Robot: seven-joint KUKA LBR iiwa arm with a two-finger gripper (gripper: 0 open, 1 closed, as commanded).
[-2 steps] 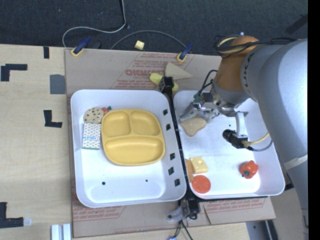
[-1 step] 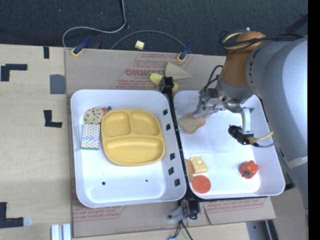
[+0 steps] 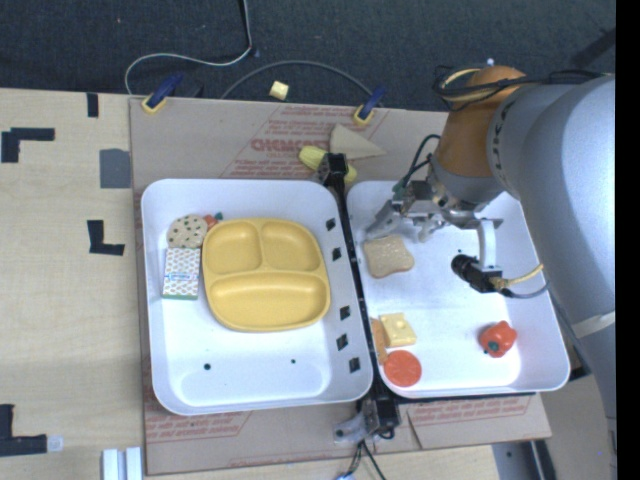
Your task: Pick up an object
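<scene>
Pincer (image 3: pixel 388 222), spread and holding nothing, hangs just above bread slice (image 3: pixel 387 257), right of frame centre; approach step: descend, then clamp.

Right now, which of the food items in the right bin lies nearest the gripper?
The bread slice, just below the gripper at the bin's upper left. The cheese square, orange disc and red pepper lie lower down.

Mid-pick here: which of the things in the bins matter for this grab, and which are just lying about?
In play, judging by where the arm is:
gripper, low in the right bin
bread slice, just below the gripper

Lying about:
cheese and red disc, right bin
red pepper, right bin
yellow plate, cookie, small box, left bin
</scene>
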